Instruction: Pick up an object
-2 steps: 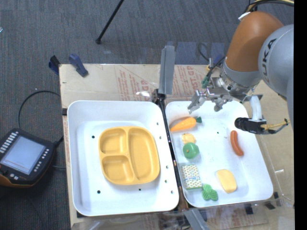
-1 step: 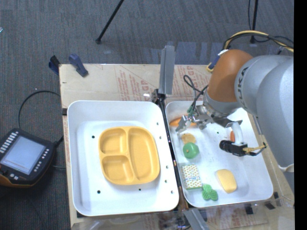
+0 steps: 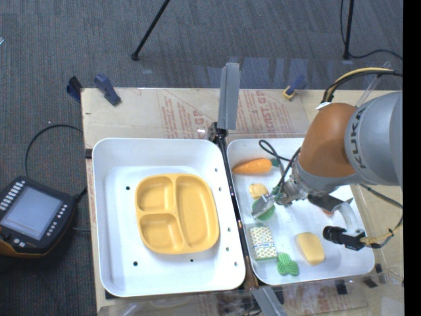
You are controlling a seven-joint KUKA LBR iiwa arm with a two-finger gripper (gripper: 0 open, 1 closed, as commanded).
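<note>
Nearest you, at the lower edge of the right bin (image 3: 365,262), lie a green toy (image 3: 287,264), a patterned box (image 3: 263,242) and a yellow block (image 3: 310,247). You see the gripper (image 3: 266,205) lower middle-right of the frame, just beside a small yellow piece (image 3: 257,190) and over something green; whether it is clenched you cannot tell. An orange carrot (image 3: 252,167) lies above. Centre over one object, descend squarely, and check the grasp before lifting.
</note>
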